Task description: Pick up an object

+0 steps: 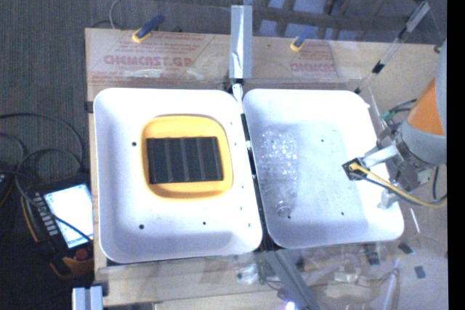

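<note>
Desk (109,54): tan board top, faded red lettering along far strip. Carrying two shallow white bins side by side, touching at middle: left bin (116,229), right bin (320,229). Sitting on far strip: yellow-and-blue clamp (147,27) toward left, second clamp (301,42) toward right, grey upright post (237,43) between them, meeting seam of bins. Lying along near edge: clear crumpled plastic (341,279). Standing on dark carpet (43,3).
</note>
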`<action>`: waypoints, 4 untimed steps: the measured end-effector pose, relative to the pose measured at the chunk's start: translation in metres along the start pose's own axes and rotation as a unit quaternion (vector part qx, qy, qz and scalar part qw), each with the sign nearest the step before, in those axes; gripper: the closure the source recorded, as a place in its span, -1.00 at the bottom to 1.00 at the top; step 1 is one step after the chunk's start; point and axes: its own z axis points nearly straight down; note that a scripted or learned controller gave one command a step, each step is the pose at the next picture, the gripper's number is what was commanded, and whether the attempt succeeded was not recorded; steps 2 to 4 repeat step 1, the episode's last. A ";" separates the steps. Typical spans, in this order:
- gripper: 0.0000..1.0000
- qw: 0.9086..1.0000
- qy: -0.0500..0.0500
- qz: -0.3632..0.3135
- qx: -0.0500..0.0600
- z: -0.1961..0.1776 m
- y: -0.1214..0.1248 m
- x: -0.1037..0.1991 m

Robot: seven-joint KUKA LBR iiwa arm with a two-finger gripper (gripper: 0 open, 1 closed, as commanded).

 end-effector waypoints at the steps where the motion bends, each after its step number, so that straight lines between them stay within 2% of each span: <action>1: -1.00 0.999 0.001 0.042 -0.001 -0.139 -0.003 -0.011; 4: -1.00 0.999 0.001 0.042 -0.001 -0.139 -0.003 -0.011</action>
